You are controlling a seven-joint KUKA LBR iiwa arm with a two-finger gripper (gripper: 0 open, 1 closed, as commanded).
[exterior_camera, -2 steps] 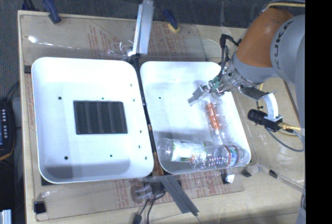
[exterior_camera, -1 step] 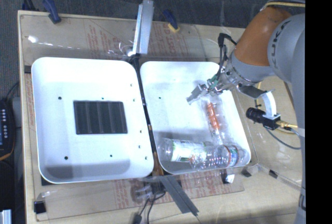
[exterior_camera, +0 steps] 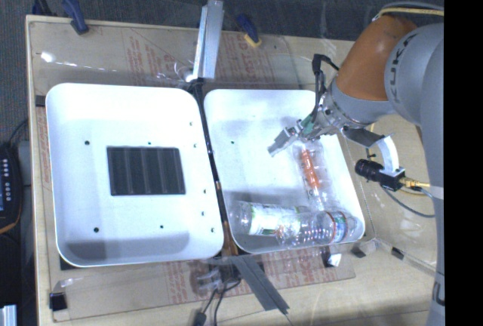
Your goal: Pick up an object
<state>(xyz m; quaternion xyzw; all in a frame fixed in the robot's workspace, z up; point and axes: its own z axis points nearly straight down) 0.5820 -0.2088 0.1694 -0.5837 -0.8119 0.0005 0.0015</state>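
Currently nothing is being lifted, so the pick is not yet done. Going left to right: left bin; 2 clear bottles crowding the right bin at 6 o'clock; the gripper is hanging at 2 o'clock, its grip state cannot be told.

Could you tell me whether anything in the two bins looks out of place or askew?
Nothing looks spilled or damaged. Two clear plastic bottles lie on their sides along the right bin's near wall; a smaller one lies slantwise below the gripper.

2 blue clamps on the bench's far edge
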